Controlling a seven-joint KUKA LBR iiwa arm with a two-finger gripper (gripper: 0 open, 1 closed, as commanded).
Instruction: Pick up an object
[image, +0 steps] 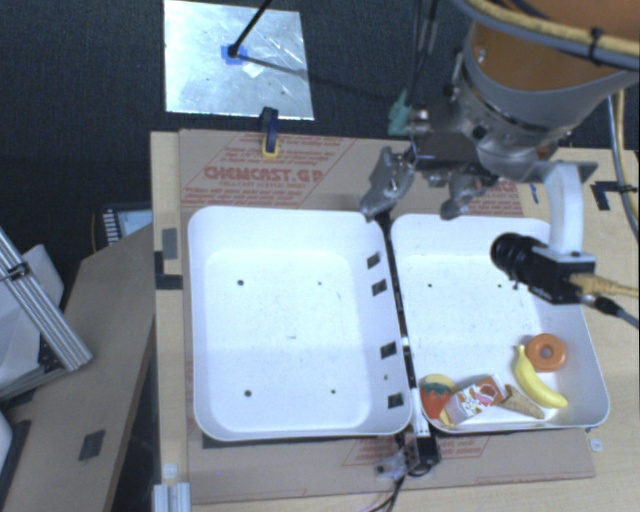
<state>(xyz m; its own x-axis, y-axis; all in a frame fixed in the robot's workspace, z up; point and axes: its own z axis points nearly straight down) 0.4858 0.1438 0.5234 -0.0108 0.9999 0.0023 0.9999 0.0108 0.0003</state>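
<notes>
Dark floor is seen around the tabletop (165, 230), which is covered with a sheet of brown cardboard (290, 165) printed with red letters. Two shallow white bins are placed on it side by side, touching along their inner edges. No object is seen in the left bin (205, 300); a few small dark marks are seen on its floor. All objects are gathered in the near corner of the right bin (450, 290).

An orange ring like a doughnut (546, 351) is seen near the right wall of this bin. Just beside it, a yellow banana (534, 382) is laid, curved toward the near wall. A small brown cone (522, 403) is placed against the banana, and next to it a white and red packet (474, 399) is lying flat. At the left end of the row, a round red and orange fruit (435, 393) is touching the packet.

The arm (540, 60) is seen at the upper right, with the orange band at the top edge. The tool (418, 198) is held above the far edge of the bins, near the place where they meet, well apart from the objects. Its two fingers are spread, and nothing is seen between them. A black cylinder on a white bracket (535, 265) is hanging over the right bin.

Behind the tabletop, a shiny metal plate (235, 60) with a blue mark is laid on the floor. A yellow clamp (269, 135) is fixed on the far edge of the cardboard.
</notes>
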